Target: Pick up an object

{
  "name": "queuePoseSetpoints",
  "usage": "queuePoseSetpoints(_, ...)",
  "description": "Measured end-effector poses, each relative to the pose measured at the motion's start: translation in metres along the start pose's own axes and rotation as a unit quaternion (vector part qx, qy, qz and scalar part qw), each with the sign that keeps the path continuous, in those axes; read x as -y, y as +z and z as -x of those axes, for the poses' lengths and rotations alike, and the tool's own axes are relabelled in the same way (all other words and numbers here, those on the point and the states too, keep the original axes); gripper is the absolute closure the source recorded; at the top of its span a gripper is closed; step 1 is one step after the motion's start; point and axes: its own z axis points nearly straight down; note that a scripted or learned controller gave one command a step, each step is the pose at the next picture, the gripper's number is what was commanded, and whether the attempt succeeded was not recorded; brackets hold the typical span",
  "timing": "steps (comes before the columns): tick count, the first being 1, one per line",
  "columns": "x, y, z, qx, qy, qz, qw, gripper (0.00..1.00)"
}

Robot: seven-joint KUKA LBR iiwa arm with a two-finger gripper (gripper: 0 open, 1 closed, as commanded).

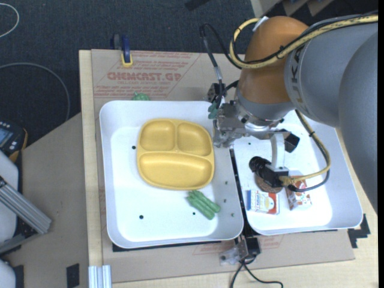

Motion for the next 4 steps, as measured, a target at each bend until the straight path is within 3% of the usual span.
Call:
queuePoseSetpoints(1, 0.055, 0.004, -0.055, 0.0, 0.001, 0.0, 1.0, 1.0)
queuePoseSetpoints(2, 0.087, -0.102, -0.082, -0.001, -0.001, 0.006, 1.0, 1.0)
queuePoseSetpoints(3, 0.086, -0.207, -0.042, 0.0, 0.002, 0.009, 1.0, 1.0)
queuePoseSetpoints(4, 0.088, -0.184, 0.033, 0.001, 0.004, 0.002, 1.0, 1.0)
